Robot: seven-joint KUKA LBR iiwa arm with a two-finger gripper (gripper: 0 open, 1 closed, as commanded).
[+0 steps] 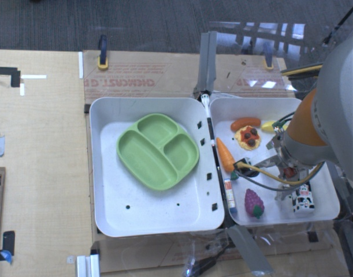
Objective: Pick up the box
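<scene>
A small white box with black cow-like patches [304,200] stands near the front right corner of the right bin [280,104]. My gripper [289,179] hangs low over the bin, just up and left of that box and close to its top edge. The grey arm with its orange band [306,123] comes down from the right and hides the bin's right side. Cables loop out from the wrist toward the bin's middle. Nothing visible is held in the gripper.
The right bin also holds a carrot [225,154], a sausage [246,122], a toy pizza slice [248,137], a yellow piece [269,126], a purple berry [254,202] and a slim tube [229,194] along its left wall. A green divided plate [158,150] lies in the left bin [107,172].
</scene>
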